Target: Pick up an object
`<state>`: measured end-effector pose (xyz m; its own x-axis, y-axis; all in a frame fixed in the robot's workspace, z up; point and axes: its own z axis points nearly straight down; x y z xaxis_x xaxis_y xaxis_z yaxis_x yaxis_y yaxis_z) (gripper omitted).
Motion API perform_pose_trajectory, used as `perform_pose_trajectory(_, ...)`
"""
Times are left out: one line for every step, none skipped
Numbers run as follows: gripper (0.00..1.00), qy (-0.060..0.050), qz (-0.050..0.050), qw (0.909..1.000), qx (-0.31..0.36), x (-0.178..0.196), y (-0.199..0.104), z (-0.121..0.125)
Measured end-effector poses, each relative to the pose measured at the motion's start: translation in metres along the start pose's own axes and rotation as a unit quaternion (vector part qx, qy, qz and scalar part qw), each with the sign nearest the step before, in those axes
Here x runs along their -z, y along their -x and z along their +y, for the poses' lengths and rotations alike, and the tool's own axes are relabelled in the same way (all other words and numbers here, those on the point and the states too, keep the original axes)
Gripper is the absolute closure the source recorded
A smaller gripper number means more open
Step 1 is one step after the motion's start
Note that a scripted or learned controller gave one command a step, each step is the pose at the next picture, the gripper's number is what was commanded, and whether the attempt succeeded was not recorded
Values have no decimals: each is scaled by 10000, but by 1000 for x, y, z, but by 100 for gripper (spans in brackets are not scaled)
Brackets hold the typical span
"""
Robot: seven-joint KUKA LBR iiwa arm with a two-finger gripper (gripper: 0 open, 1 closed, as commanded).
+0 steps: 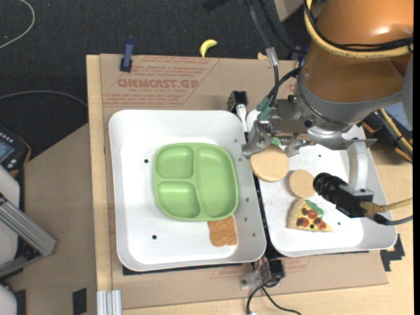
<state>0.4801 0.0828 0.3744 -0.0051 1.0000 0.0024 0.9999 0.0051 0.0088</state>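
The right bin (pixel 377 238) holds two tan round discs, one (pixel 270 167) at its upper left and a smaller one (pixel 300 183) just right of it. A toy pizza slice (pixel 310 216) lies below them. My gripper (pixel 261 140) hangs at the right bin's upper left corner, just above the larger disc and close to the wall between the bins. In the left bin (pixel 128 176) sits a green divided plate (pixel 195 181), with a flat orange-brown piece (pixel 223 232) lying against its lower edge.
The arm's big orange and grey body (pixel 357 51) covers the right bin's upper part. A blue clip (pixel 126 54) and a small yellow thing (pixel 208 46) lie at the board's far edge, outside the bins. Cables run behind the bench.
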Motion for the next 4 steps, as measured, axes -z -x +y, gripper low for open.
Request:
perform_pose_trajectory(100, -50, -12, 10000, -35, -5, 9, -1)
perform_pose_trajectory(100, -29, -12, 10000, -22, 3, 5, -1)
perform_pose_trajectory(100, -16, -5, 10000, -10, 33, -17, 0)
perform_pose_trajectory(100, -71, -17, 10000, -44, -4, 8, -1)
